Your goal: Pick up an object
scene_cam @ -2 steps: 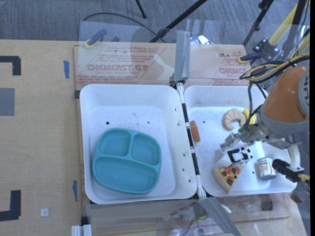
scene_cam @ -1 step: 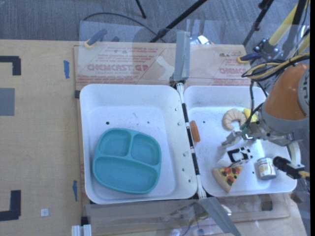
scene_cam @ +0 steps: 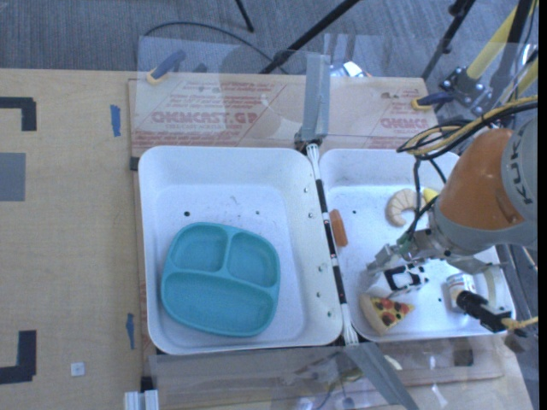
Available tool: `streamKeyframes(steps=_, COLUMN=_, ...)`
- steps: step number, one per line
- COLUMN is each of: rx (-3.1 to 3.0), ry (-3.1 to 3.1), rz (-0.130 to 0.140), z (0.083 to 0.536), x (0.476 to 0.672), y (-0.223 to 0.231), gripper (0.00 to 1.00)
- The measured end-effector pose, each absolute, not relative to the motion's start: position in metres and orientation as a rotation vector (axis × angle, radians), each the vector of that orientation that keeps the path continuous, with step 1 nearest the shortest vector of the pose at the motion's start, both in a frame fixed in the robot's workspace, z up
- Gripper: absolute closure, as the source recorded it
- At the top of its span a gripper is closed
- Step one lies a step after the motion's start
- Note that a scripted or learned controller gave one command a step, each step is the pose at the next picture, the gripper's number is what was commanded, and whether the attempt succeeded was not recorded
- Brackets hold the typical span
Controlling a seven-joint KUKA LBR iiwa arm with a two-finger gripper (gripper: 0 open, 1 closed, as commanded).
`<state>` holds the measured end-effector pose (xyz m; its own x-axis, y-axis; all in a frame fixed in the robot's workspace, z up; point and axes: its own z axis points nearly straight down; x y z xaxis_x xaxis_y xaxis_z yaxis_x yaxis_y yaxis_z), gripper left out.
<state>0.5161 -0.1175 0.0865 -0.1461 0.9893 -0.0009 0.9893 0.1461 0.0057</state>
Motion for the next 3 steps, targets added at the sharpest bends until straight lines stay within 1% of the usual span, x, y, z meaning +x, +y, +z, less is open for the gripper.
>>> streamKeyframes(steps=1, rx=2.054, ry=2.366, rz=0.007, z=0.095, x=0.518, y=-0.120, gripper=1.00)
streamKeyframes(steps=2, rx=2.054, ry=2.366, rz=0.007, z=0.095, x=0.518, y=-0.120, gripper=0.00)
streamKeyframes(steps=3, rx=2.066, ry=2.362, rz=0.001, z=0.086, x=0.530, y=-0.116, gripper=0.00)
